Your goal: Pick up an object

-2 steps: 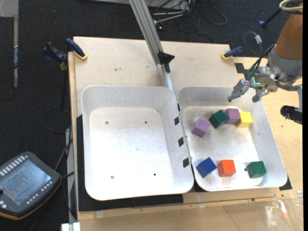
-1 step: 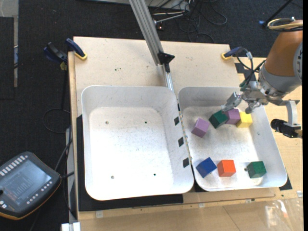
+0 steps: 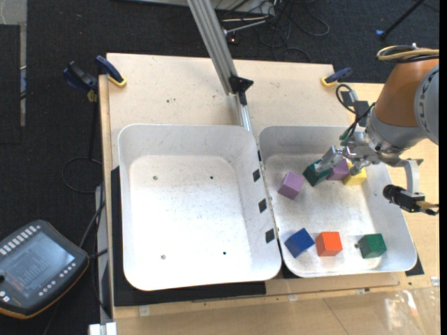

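1. A grey KUKA arm with an orange band reaches from the right into the right-hand shallow white plastic bin (image 3: 401,257), its two-finger gripper (image 3: 334,165) low over a cluster of small blocks near the bin's back.
2. Whether the gripper is apart, together or clamped on anything cannot be told: its tip merges with the blocks beneath it.
3. Likely targets sit crowded there: a dark teal block (image 3: 316,174), a small purple block (image 3: 340,171) and a yellow block (image 3: 355,178), touching or nearly so.
4. A lilac cube (image 3: 291,185) lies just left of that cluster; a blue cube (image 3: 299,242), an orange cube (image 3: 328,243) and a green cube (image 3: 371,246) line the front edge, well apart from the gripper.
5. The risk, judged from the crowding: a closing grasp may catch two blocks at once, or push one aside and lift nothing.
6. The left-hand white bin (image 3: 133,145) stands beside it.
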Available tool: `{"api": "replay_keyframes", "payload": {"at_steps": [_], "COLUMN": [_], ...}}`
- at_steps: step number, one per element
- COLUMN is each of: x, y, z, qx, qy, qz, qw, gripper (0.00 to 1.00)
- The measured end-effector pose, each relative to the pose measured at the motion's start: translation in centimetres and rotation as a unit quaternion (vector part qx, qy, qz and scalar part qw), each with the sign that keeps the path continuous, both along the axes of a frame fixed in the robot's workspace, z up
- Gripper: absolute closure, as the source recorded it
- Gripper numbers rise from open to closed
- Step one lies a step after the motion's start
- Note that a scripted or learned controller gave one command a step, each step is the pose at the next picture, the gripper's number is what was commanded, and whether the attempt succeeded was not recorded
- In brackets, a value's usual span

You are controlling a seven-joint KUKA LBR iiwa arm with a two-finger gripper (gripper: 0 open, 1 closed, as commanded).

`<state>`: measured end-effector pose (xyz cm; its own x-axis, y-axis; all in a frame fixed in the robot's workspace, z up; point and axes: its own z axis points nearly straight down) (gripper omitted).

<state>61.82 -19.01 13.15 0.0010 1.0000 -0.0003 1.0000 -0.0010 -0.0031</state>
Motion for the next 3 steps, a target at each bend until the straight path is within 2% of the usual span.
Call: {"api": "replay_keyframes", "payload": {"at_steps": [1,2,3], "x": [0.8,0.9,1.5], "y": [0.2,0.2,1.0], "z": [-0.8,0.2,6.2], "qx": [-0.0003,-0.0011,-0.001], "qy": [-0.013,-0.015,-0.005], "qz": [0.002,0.002,0.002], "qw": [0.9999,0.9999,1.0], "gripper": [0.0,1.0,1.0]}}
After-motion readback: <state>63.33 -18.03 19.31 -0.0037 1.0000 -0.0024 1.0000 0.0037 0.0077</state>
